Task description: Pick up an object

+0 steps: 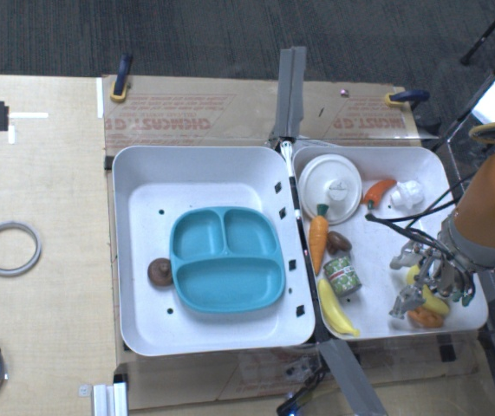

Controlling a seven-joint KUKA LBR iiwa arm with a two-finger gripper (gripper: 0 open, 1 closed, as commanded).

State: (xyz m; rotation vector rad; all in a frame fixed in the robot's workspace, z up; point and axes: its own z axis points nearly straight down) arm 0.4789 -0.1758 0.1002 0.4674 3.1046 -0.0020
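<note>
Orange food piece lies in the right bin's near right corner, touching a yellow piece — an easy cluster to reach from the arm's side. The gripper hangs directly over them; whether its fingers are apart or closed cannot be told. A banana and a carrot line the divider — clear of the approach.

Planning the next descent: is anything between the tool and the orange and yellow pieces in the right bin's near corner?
Nothing visible. The tool hangs directly over the orange piece and yellow piece; the can and banana lie apart, toward the divider.
</note>
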